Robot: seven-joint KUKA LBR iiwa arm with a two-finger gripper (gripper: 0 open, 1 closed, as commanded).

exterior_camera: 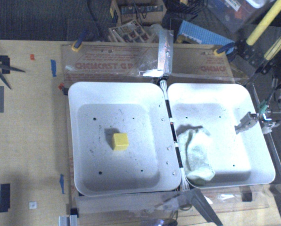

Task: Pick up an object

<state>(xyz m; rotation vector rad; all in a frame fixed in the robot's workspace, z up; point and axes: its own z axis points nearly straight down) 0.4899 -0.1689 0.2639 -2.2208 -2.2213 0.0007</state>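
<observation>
1. Two white bins are sitting side by side on the counter (27,140).
2. A yellow block (120,141) is lying in the left bin (84,102).
3. A pale cloth (197,155) is lying in the right bin (225,102).
4. The gripper (248,120) is hovering at that bin's right rim.

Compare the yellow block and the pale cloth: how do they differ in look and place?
The yellow block is small, bright and boxy; the cloth is larger, pale greenish-white and crumpled. The block sits near the middle of the left bin; the cloth lies against the right bin's left wall. Both rest on bin floors, apart from the gripper.
</observation>
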